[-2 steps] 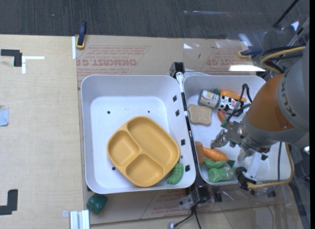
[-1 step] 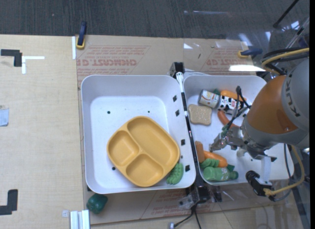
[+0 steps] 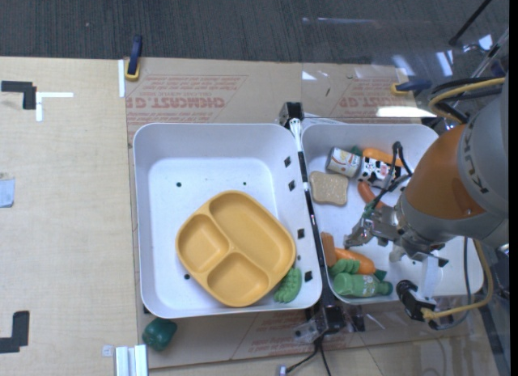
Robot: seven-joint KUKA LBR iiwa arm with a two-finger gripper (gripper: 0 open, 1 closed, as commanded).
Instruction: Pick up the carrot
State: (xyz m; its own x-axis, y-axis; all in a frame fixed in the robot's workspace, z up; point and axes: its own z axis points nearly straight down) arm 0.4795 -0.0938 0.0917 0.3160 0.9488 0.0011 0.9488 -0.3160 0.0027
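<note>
Carrot (image 3: 354, 259) lies unlifted near the right bin's (image 3: 417, 133) front, gripper (image 3: 366, 233) just above it, jaw state impossible to tell, so grasp and lift remain.

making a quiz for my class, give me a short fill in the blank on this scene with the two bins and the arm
1. The yellow divided plate lies in the ____ bin.
2. The plate has ____ compartments.
3. The slice of bread lies in the ____ bin, where the carrot also lies.
4. The gripper hangs over the ____ bin.

Missing words: left; three; right; right
</note>
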